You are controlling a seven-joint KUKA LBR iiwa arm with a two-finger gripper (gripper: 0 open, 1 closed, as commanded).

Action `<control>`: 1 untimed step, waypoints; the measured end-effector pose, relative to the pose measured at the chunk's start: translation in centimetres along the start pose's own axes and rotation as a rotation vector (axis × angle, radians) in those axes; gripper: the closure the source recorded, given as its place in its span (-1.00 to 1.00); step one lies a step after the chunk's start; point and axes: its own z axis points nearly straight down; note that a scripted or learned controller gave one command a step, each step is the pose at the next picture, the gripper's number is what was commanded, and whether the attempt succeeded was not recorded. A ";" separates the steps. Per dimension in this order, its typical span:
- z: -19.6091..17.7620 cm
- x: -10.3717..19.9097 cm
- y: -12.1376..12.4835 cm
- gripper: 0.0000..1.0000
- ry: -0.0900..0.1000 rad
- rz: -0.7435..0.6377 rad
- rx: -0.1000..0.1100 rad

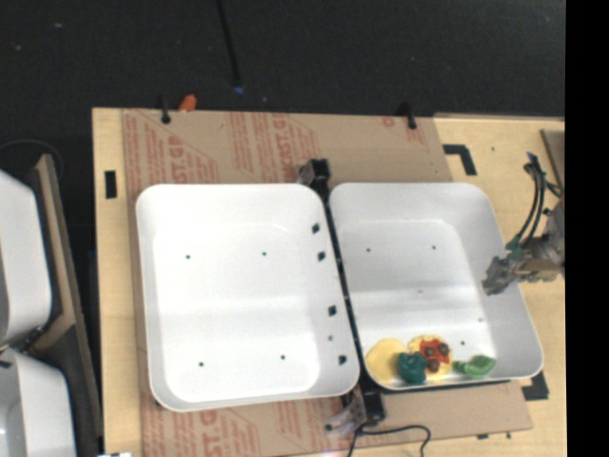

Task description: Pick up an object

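Hand (497, 278) well apart from toys (430, 358)

Pale wooden bench (124, 284), seemingly dark floor (381, 36)

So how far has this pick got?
Nothing is picked yet. The toys lie clustered at the near edge of the right bin. The end effector sits over that bin's right rim, away from them. Reaching, grasping and lifting all remain.
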 end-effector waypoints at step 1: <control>1.0 0.0 0.0 1.00 0.002 0.000 0.006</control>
